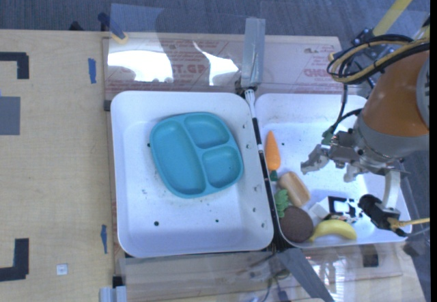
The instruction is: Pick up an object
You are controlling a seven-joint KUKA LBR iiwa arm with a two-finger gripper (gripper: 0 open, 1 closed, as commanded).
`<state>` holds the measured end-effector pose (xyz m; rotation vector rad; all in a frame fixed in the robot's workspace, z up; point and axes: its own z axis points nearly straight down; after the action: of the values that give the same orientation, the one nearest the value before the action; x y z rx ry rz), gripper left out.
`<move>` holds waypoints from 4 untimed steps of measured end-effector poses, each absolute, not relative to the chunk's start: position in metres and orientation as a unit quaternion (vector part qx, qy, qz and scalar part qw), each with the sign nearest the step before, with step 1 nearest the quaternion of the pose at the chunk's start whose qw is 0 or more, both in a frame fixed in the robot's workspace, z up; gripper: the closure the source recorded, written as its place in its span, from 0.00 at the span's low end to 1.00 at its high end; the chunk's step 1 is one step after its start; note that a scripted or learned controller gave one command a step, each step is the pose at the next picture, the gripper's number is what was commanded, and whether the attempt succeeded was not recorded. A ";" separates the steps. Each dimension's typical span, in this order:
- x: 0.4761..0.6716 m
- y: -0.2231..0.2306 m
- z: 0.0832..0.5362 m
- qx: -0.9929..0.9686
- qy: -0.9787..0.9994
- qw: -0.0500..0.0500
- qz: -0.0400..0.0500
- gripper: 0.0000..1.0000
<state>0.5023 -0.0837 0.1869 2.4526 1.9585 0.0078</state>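
Note:
In the right bin [300, 113], several toy foods lie along the left wall. An orange carrot [272, 149] lies furthest back, then a tan bread roll [295, 188], a brown round piece [296, 223] and a yellow banana [334, 229] at the front. A small black and white item [339, 206] lies beside the banana. My gripper [333, 165] hangs over the middle of this bin, right of the roll and carrot and apart from them. It is open, with nothing between its fingers.
The left bin [130, 177] holds a blue divided plate [196, 153]. A ridge [258, 157] separates the two bins. Cables [362, 55] loop above the orange-banded wrist at the right. A wooden board [48, 157] lies left of the bins.

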 end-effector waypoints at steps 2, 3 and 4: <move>0.486 -0.103 0.094 0.792 0.611 0.008 0.007 0.00; 0.552 -0.101 0.096 0.745 0.667 0.005 0.004 0.00; 0.555 -0.099 0.109 0.744 0.668 0.006 0.007 1.00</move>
<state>0.5549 -0.0993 0.1088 2.3297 2.0903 0.0231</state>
